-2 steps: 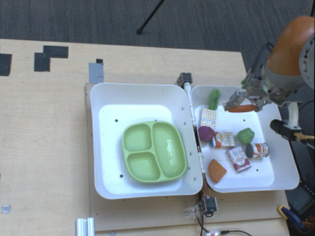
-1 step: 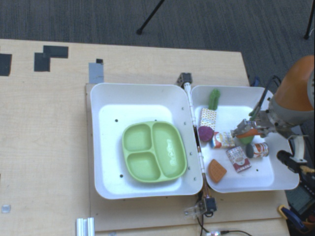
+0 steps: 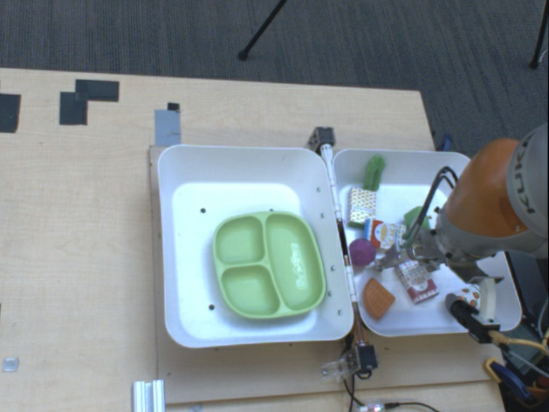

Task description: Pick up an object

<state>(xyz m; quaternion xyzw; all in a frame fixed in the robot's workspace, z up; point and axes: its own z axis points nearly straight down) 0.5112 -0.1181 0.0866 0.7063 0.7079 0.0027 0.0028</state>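
The arm (image 3: 502, 204) comes in from the right, its orange band bulking over the right bin (image 3: 395, 326) and hiding much of that bin's far side. The gripper (image 3: 410, 263) is down low among the clutter, and whether it has closed on anything or hangs loose cannot be told; the metal parts blur into the objects beneath them.

Well off to the gripper's left, the left bin (image 3: 184, 230) carries a green divided plate (image 3: 268, 264), three compartments, lying flat and apart from everything else.

Now the smaller stuff. Right under the gripper there is a red-and-white packet (image 3: 419, 289), partly covered by the metal. Just below and to its left lies an orange piece (image 3: 377, 299). To the gripper's left, close by, a purple ball (image 3: 363, 251), and beside that a small red-and-blue carton (image 3: 382, 231). Beyond it, a patterned square packet (image 3: 363, 203), and farthest up, a green cylinder (image 3: 374, 172) near the bin's top wall. A sliver of something green (image 3: 415, 216) peeks from behind the arm, too hidden to name.
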